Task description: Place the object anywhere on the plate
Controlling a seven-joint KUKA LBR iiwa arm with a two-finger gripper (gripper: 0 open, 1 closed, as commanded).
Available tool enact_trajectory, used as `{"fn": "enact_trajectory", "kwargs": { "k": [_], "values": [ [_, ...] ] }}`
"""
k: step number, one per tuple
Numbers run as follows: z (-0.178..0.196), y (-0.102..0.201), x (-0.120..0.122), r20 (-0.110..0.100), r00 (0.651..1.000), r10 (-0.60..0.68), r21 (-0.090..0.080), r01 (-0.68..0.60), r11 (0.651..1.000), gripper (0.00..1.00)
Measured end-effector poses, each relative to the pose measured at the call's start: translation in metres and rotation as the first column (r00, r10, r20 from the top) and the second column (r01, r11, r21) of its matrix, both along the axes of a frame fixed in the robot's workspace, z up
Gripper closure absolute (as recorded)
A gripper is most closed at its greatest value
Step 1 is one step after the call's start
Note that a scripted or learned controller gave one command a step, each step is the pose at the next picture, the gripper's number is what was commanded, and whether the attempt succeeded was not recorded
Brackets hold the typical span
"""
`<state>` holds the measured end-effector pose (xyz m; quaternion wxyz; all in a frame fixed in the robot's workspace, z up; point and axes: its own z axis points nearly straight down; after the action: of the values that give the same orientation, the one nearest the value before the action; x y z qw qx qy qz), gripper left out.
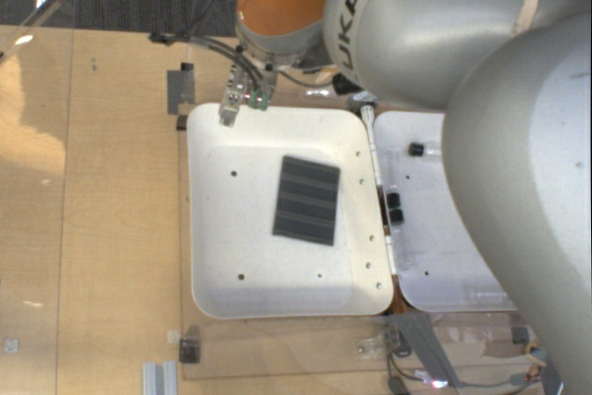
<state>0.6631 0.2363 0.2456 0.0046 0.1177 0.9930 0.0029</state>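
Observation:
The plate (307, 199) is a dark grey ribbed rectangle lying flat in the middle of the left bin (222, 282). My gripper (242, 97) sits under the orange wrist band at the back left corner of that bin, up and left of the plate and apart from it. Only its cabled body and a small metal tip show. A small black object (416, 149) lies near the back of the right bin (435, 282). Two more small black pieces (395, 206) rest beside the divider in the right bin.
The big grey arm (481, 60) covers the right bin's far side and the view's upper right. A dark bracket (180, 90) stands outside the left bin's back left corner. Wooden bench (92, 199) lies to the left, with clips and cables along the front edge.

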Motion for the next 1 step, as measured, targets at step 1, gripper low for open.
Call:
{"fn": "enact_trajectory", "kwargs": {
  "k": [1],
  "values": [
    [0.0354, -0.0016, -0.0009, 0.001, 0.994, -0.111, 0.002, 0.111, 0.994, 1.0]
  ]
}}
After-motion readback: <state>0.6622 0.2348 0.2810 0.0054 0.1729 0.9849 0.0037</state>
